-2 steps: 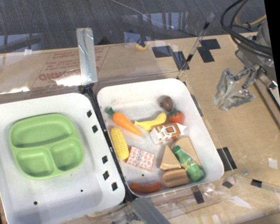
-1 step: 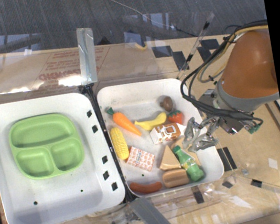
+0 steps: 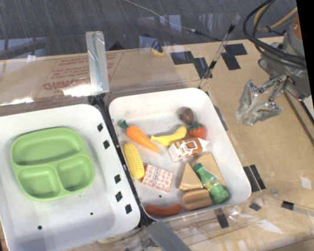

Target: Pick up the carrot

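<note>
The carrot [image 3: 139,137], orange with a green top, lies slanted in the upper left part of the right bin [image 3: 214,112], next to the corn cob [image 3: 133,160] and the banana [image 3: 169,136]. My gripper [image 3: 257,105] hangs over the bench to the right of that bin, well away from the carrot. Its metal fingers [image 3: 247,101] are spread apart and hold nothing.
The right bin also holds a strawberry [image 3: 197,131], a brown round item [image 3: 186,114], a small carton [image 3: 186,148], a patterned pink packet [image 3: 157,177], a green bottle [image 3: 210,182], a sausage [image 3: 164,210] and bread pieces. The left bin [image 3: 20,234] holds a green divided tray [image 3: 52,163]. Cables lie at the right.
</note>
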